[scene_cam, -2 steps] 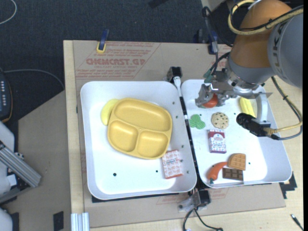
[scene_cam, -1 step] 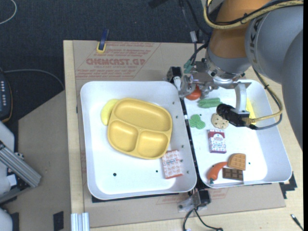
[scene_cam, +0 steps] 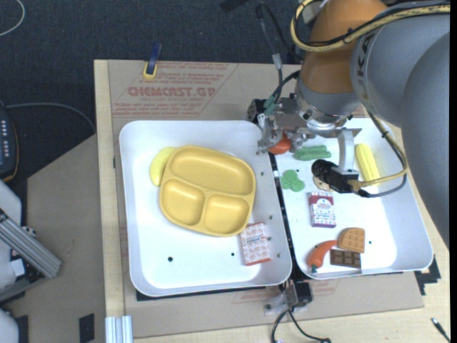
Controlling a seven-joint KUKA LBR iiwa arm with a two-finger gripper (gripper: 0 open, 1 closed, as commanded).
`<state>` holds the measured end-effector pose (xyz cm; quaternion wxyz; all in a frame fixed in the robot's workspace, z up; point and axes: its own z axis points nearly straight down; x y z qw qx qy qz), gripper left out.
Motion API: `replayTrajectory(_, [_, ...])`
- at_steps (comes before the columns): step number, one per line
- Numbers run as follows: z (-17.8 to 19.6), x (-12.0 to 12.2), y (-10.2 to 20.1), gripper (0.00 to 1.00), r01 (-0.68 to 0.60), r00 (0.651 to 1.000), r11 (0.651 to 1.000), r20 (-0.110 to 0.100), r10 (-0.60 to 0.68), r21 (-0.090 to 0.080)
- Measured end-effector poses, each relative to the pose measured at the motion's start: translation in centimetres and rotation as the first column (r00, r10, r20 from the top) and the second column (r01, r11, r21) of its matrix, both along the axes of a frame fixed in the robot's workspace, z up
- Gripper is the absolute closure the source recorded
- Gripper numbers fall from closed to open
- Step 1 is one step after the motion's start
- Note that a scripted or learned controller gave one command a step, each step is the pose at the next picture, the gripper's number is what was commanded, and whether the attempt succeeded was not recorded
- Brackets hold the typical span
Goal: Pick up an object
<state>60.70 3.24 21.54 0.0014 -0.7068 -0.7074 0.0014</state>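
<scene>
Nearest the front of the right bin [scene_cam: 400,252]: carrot [scene_cam: 321,253], waffle [scene_cam: 351,239], chocolate piece [scene_cam: 345,259]. Left bin [scene_cam: 136,191]: yellow divided tray [scene_cam: 206,190], small packet [scene_cam: 255,244]. Farther back: gripper [scene_cam: 280,143] low over the shared rim, beside a red object [scene_cam: 280,147]; finger state cannot be told.

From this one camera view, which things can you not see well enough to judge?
- Gripper: the wrist above covers the fingers, so their state is unclear.
- Red object beneath it: mostly covered by the gripper, so its kind is unclear.
- Yellow item: mostly hidden behind the yellow divided tray.
- Small packet and red carton: print too small to read.
</scene>
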Motion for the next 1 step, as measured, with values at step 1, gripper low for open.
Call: replayTrajectory(1, [1.46,0.87,0.16,1.00,0.000,1.000,1.000,0.007,0.000,0.000])
